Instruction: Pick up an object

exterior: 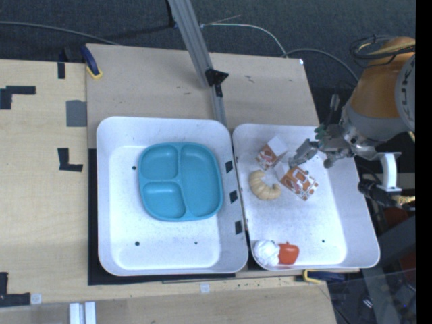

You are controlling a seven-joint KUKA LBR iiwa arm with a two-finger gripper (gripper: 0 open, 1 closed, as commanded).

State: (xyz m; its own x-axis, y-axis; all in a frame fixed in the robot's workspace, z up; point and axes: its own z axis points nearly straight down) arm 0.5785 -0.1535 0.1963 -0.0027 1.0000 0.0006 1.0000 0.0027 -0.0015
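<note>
My gripper [315,158] hovers over the back of the right bin [337,238], reaching in from the right. It is open, and I see nothing between its fingers. One fingertip [298,158] hangs just above a red and white patterned packet [300,183]. A tan croissant [264,186] lies to the left of that packet. A small red and white box [268,155] sits behind the croissant. In the bin's front left corner a white lump [267,250] touches a red piece [289,253].
The left bin [115,201] holds a blue divided plate [181,181]. A metal post [196,39] slants down to the bins' shared back edge. Cables run behind the bench, and bare bin floor lies at the right bin's front right.
</note>
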